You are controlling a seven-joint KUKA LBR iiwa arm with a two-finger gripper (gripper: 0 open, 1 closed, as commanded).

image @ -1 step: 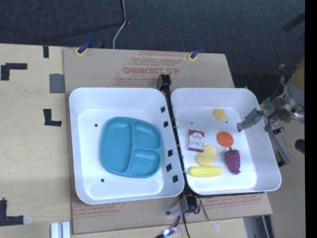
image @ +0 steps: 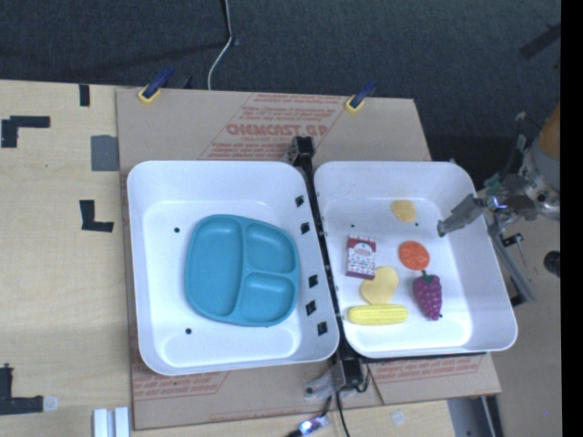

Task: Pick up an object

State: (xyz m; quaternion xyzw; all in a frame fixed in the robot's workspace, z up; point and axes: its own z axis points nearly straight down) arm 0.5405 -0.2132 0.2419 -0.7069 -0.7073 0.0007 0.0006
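Observation:
The right bin (image: 460, 185) holds several small toys: a yellow lump (image: 404, 210) at the back, an orange ball (image: 414, 255), a red and white box (image: 362, 256), a pale yellow piece (image: 380, 286), a purple grape bunch (image: 427, 296) and a yellow corn cob (image: 377, 314) at the front. My gripper (image: 475, 231) hangs over the bin's right rim, open, with nothing between its fingers. One grey finger (image: 455, 217) points left toward the yellow lump and the orange ball but touches neither.
The left bin (image: 150, 189) holds a blue divided plate (image: 242, 269). A black divider with clips (image: 310, 244) joins the two bins. Both bins rest on a cardboard sheet (image: 273, 126). A cable (image: 219, 53) runs off at the back.

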